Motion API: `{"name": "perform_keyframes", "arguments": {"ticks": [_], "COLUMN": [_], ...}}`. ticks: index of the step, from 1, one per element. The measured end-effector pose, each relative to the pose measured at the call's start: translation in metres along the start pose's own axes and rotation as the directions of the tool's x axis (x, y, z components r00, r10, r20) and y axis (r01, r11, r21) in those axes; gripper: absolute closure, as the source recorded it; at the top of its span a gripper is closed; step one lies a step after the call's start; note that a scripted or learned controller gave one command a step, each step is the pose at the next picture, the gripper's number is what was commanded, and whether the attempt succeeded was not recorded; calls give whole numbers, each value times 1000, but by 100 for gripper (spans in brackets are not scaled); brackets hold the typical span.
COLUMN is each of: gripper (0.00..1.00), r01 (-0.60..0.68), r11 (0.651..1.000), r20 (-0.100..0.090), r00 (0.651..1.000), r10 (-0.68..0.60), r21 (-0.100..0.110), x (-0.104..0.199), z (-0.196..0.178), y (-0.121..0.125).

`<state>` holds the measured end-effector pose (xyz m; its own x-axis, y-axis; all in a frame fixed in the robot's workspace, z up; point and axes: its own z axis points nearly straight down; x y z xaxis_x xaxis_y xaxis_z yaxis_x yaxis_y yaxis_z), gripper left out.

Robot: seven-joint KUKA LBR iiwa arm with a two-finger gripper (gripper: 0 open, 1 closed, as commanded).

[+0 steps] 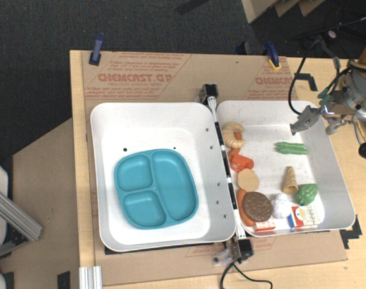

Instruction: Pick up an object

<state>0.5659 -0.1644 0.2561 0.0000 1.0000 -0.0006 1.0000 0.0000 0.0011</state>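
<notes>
The right bin (333, 173) holds several toy foods. They include a green pod (290, 148), a ridged tan pastry (234, 135), an orange-red piece (240, 161), a tan disc (248, 180), a brown patty (257, 206), a cone (289, 179), a green broccoli (306, 193) and a small carton (305, 216). My gripper (318, 123) hangs over the bin's far right corner, above and to the right of the green pod. It is open, with nothing between its fingers.
In the left bin (111, 125) lies a teal divided plate (156, 187). A black hinge bar (222, 155) runs between the two bins. Blue clamps (97, 48) (272, 54) hold the brown board at the back edge. Cables hang near the arm at the right.
</notes>
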Motion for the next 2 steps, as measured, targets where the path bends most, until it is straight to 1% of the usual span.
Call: {"name": "perform_keyframes", "arguments": {"ticks": [1,2], "gripper": [0,0], "r01": [-4,1], "r11": [1000,1000], "r20": [-3,-11], "r00": [1000,1000], "r10": [4,-1], "r21": [13,5], "x": [-43,-55], "z": [115,172], "y": [3,-64]}}
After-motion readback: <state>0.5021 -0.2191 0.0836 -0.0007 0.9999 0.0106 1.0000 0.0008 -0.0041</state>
